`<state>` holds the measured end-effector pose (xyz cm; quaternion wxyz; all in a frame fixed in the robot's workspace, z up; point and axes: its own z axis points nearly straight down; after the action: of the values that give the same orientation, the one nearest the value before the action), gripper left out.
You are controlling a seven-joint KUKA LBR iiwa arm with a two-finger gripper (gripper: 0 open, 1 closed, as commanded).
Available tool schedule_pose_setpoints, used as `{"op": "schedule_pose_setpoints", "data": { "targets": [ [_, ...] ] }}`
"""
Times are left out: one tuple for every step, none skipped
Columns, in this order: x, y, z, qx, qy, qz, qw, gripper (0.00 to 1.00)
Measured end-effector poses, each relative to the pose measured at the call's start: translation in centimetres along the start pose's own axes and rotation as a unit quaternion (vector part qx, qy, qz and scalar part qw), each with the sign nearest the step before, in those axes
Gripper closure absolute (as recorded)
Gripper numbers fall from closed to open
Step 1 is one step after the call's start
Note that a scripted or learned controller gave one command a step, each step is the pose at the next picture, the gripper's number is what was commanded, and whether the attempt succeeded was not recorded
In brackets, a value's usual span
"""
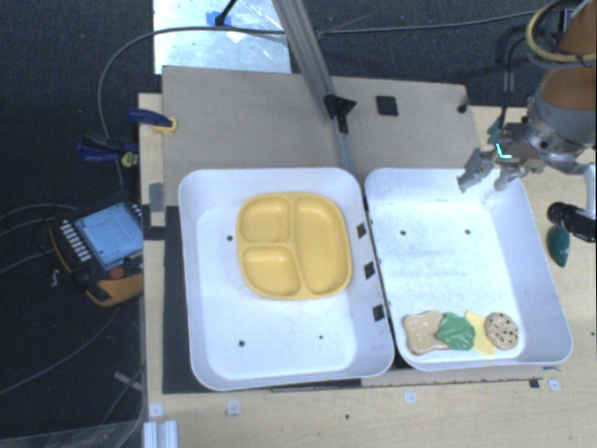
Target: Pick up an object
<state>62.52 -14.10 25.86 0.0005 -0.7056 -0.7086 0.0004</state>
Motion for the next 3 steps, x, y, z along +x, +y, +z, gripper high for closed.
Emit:
{"op": "schedule_pose_setpoints", "data": {
  "targets": [
    [0.0, 0.1, -0.2, -0.002, 0.000, 0.000, 1.0000, 0.00],
    [0.2, -0.9, 5.4, 0.001, 0.000, 0.001, 1.0000, 0.00],
    [-0.8, -0.6, 10.5, 0.000, 0.000, 0.002, 1.0000, 0.00]
  ]
}}
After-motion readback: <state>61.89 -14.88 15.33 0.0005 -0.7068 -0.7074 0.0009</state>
